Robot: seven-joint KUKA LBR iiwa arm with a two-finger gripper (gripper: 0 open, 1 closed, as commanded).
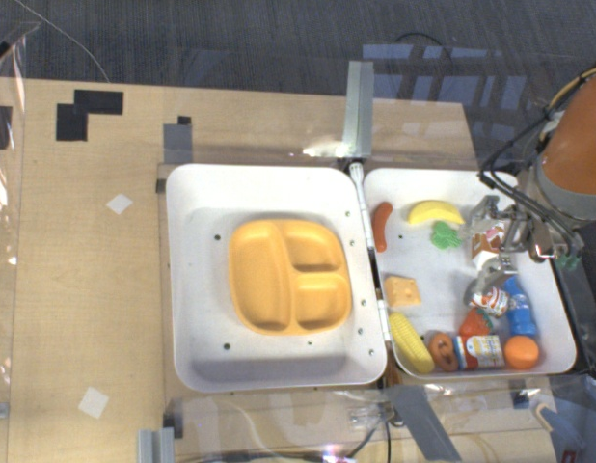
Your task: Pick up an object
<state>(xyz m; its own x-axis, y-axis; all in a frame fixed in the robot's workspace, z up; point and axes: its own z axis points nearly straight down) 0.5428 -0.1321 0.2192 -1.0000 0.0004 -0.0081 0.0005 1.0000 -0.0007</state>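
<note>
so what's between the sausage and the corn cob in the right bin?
Camera view: a tan cracker-like square lies between the sausage and the corn cob, a little right of the line. Otherwise bare white bin floor.

The bench [86, 287] is surfaced in pale, matt wood-look board. Both white bins [269, 369] are seen as smooth plastic with a faint sheen. The yellow divided tray [288, 276] is moulded in smooth, semi-matt plastic. The banana [433, 212], corn cob [410, 342] and orange ball [522, 352] appear as plastic toy food. Brushed metal is shown by the upright bracket [360, 109]. A glossy orange shell [578, 143] is carried on the arm. The floor [230, 27] looks like dark, rough carpet.
</note>
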